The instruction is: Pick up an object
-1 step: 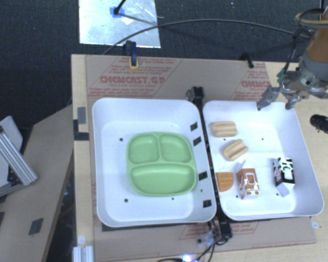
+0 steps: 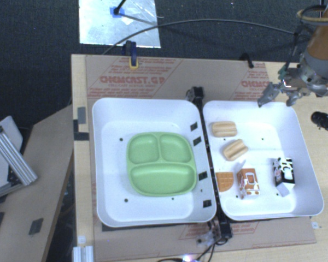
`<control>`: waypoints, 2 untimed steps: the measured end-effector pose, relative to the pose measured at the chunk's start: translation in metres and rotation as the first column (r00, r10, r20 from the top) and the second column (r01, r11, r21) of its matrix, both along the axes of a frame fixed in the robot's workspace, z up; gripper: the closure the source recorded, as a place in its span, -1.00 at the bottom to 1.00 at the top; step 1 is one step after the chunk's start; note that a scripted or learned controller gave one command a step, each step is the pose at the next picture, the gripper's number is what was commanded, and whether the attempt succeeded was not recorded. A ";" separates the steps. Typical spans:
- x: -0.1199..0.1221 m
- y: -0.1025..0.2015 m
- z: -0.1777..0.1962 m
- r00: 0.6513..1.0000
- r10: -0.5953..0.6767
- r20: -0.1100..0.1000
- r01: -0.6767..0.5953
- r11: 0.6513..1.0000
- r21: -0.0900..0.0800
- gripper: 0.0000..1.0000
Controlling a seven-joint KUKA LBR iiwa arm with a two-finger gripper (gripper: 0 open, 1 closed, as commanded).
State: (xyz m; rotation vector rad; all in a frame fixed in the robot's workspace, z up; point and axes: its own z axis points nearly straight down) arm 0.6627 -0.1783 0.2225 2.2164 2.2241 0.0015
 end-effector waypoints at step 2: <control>-0.005 0.000 -0.106 1.000 -0.002 -0.003 0.002 1.000 0.000 -1.00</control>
